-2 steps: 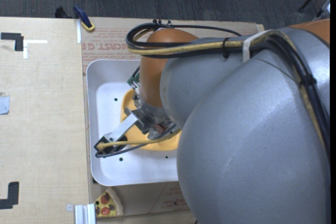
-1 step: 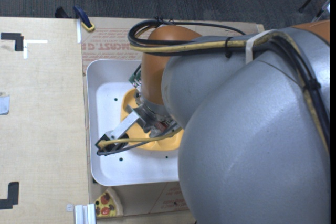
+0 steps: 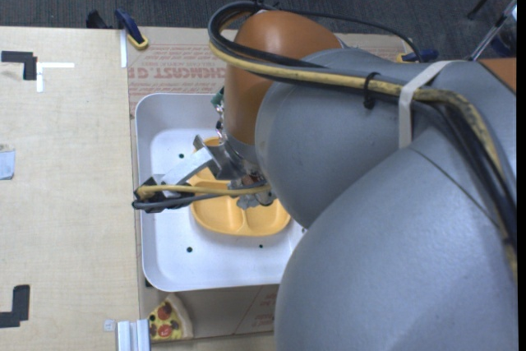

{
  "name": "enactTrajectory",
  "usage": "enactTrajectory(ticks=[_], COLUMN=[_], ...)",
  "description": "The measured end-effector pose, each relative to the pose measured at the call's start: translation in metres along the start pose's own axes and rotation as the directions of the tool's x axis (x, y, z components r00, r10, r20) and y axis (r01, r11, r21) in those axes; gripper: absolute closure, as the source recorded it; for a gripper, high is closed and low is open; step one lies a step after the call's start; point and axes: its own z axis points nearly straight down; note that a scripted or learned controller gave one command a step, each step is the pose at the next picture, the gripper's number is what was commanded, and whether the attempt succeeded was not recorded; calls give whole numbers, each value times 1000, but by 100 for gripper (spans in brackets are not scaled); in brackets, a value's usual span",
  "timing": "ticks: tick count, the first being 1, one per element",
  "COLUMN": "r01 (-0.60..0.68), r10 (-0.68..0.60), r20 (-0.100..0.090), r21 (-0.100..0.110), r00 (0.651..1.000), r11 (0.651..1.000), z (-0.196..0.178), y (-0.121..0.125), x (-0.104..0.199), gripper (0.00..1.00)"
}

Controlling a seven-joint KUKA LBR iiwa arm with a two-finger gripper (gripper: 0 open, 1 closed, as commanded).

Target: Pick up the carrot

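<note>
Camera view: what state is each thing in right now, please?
Shallow white plastic bin: flat on the bench, partly covered by the arm.
Yellow rounded plastic piece: lying on the bin floor, partly under the hand.
Grey robot arm with orange band: stretched over the bin.
Hand: low in the bin, just above the yellow piece.
Toy pizza slice: lying flat outside the bin, by its near corner.

The bin (image 3: 173, 259) is white, the dish (image 3: 238, 218) yellow, the arm (image 3: 394, 201) grey with an orange band (image 3: 279, 45).

A dish (image 3: 220, 219) lies in the bin (image 3: 164, 259) beneath the end effector (image 3: 238, 179); a toy pizza slice (image 3: 167, 320) lies before it.
</note>
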Motion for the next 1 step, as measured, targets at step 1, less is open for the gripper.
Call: enactTrajectory(ticks=[1], r01=[9], r10=[-9], r20=[5], r21=[0], r00=[1000], r11=[1000], z=[16], y=[115], x=[9], gripper=[100])
